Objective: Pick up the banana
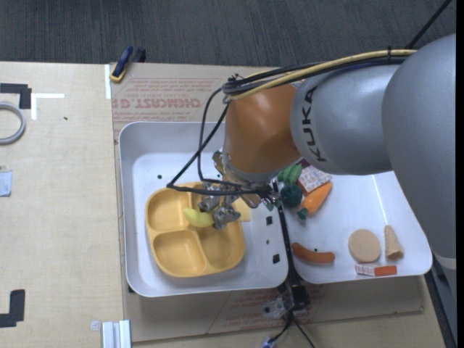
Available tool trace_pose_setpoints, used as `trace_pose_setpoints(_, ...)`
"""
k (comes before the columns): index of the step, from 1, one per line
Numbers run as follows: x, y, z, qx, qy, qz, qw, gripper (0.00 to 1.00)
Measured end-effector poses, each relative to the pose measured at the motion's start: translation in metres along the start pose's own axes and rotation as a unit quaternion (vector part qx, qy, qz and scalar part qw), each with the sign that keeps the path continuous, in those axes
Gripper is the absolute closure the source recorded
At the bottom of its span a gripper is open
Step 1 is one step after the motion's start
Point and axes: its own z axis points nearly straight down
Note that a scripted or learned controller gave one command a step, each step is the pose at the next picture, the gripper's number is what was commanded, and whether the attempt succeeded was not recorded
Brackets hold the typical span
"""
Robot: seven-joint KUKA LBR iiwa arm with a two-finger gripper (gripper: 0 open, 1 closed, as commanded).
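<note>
While the gripper [220, 210] hangs low over the yellow tray [190, 249] in the left bin [138, 194], the banana [196, 217] lies at its nine o'clock, touching. Whether it's gripped, I can't tell; lifting remains.

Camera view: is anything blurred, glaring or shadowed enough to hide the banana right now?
Camera view: sharp overall, light even, no strong glare on the white bin; the arm's bulk blocks much of the scene, and the gripper covers part of the banana in the yellow tray, so the jaws' state is unclear.
</note>
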Motion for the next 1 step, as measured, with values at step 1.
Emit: trace_pose_setpoints(1,-0.0262,-0.0115,0.0013,-0.001,-0.001,-0.336,0.9418,1.00)
